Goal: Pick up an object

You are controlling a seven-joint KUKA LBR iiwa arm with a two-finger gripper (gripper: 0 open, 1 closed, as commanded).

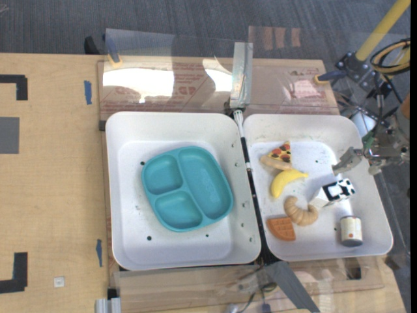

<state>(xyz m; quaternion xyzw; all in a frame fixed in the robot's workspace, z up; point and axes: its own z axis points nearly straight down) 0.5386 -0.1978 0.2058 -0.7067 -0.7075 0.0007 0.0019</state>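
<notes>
The right bin point(313, 126) holds several small objects. A pizza slice toy point(279, 156) lies near its middle, and a yellow banana point(284, 181) sits just below it. Lower down are a tan croissant point(301, 212) and an orange-brown waffle piece point(282, 228). A black and white block point(339, 190) rests toward the right wall, with a small can point(351, 230) lying in the front right corner. My gripper point(360, 155) hangs over the bin's right rim, above and to the right of the black and white block, with nothing visibly in it.
The left bin point(120, 175) holds a teal divided plate point(187, 188). Clear plastic sheets point(195, 70) stand behind both bins. Cables and a yellow pole point(384, 25) crowd the upper right. The tan bench top point(45, 175) stretches to the left.
</notes>
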